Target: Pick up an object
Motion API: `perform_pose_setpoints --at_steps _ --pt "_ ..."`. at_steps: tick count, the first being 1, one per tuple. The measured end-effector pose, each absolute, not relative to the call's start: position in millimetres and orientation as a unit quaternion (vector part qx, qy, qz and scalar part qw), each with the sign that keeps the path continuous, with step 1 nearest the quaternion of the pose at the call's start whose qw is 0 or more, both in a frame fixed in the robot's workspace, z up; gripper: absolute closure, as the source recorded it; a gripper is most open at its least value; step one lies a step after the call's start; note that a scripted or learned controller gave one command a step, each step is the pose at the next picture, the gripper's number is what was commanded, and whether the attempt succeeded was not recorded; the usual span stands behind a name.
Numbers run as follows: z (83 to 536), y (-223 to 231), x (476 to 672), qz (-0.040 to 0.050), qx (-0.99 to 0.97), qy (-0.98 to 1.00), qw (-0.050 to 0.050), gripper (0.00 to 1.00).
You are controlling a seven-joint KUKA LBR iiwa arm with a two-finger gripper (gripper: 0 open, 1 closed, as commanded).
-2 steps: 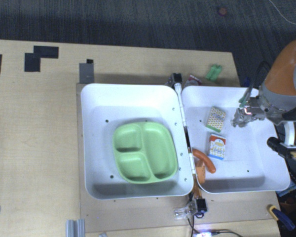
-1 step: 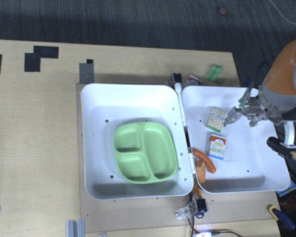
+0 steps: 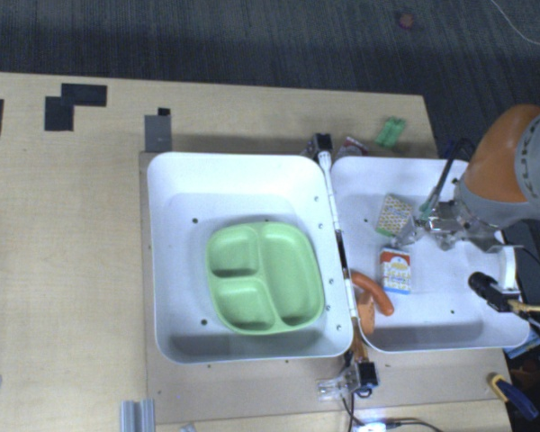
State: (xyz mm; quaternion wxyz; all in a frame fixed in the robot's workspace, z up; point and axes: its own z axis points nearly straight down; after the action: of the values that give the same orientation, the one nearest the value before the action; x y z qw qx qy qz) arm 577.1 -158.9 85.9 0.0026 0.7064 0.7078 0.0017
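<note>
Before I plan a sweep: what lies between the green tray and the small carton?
In the camera view, the bins' adjoining rims and an orange sausage-shaped toy lie between the green tray and the carton.

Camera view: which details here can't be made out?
- Hand: too small and blurred to tell its grip.
- Speckled packet: print unreadable, one edge behind the hand.
- Small carton: label too small.
- Orange toy: partly over the right bin rim; shape unclear.

No readable text

The small red-and-white carton (image 3: pixel 396 270) in the right bin (image 3: pixel 450 318) carries printing, and the speckled packet (image 3: pixel 395 214) a pattern, but both are too small and blurred to read.
</note>
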Motion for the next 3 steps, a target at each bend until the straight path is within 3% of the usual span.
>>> perform_pose_setpoints --at_steps 1,2,3 --pt "98.0 -158.3 579.2 0.0035 0.705 0.709 0.005 1.0" --pt "97.8 -158.3 579.0 0.0033 0.705 0.709 0.005 0.0" --pt "86.5 -152.9 520.4 0.0019 0.707 0.708 0.003 0.0"
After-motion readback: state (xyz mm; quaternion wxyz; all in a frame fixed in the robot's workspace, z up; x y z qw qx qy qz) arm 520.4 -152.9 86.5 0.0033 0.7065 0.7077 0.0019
